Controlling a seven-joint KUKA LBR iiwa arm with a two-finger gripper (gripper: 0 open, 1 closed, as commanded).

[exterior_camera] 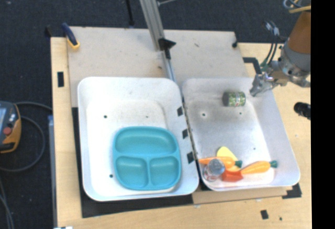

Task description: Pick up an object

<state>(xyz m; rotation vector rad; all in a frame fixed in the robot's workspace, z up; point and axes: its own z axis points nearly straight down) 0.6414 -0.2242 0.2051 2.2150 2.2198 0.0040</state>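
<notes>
The gripper [260, 84] hung over the far right edge of the right bin [272, 134] — whether it was spread or pressed together could not be told, and nothing showed in it. Just beside it, near the bin's far edge, a small green can [234, 99] lay on its side. Along the near edge sat a cluster (touching or nearly so): a yellow piece [226, 153], an orange carrot [256, 167], a red piece [232, 174] and a clear round lid [214, 168]. The left bin [97, 97] carried a blue divided tray [147, 158] — toward its near right corner.
</notes>
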